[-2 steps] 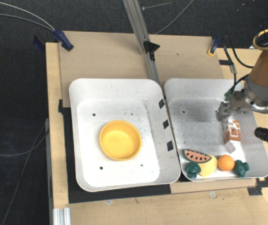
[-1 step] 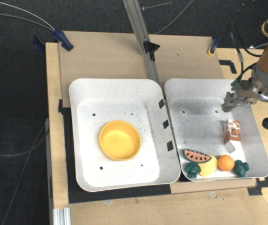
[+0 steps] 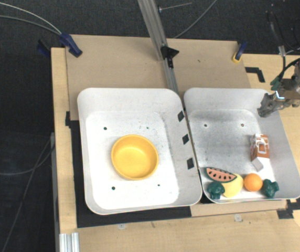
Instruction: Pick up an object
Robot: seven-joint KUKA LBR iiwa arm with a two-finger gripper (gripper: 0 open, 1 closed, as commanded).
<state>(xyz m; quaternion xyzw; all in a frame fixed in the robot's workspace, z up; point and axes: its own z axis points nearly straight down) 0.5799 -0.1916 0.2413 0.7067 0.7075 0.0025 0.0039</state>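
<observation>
Wooden bench (image 3: 118, 62) on dark floor (image 3: 13, 114); two white bins (image 3: 134, 101).

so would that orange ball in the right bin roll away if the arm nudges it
Probably. The orange ball looks round and smooth, so a nudge would likely roll it. It sits near the right bin front wall, beside a yellow piece, which may stop it quickly.

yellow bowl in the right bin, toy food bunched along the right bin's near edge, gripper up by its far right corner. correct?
Not quite. The camera view shows the yellow bowl in the left bin, not the right one. The rest holds: the toy food is bunched along the near edge of the right bin, and the gripper is by its far right corner.
</observation>
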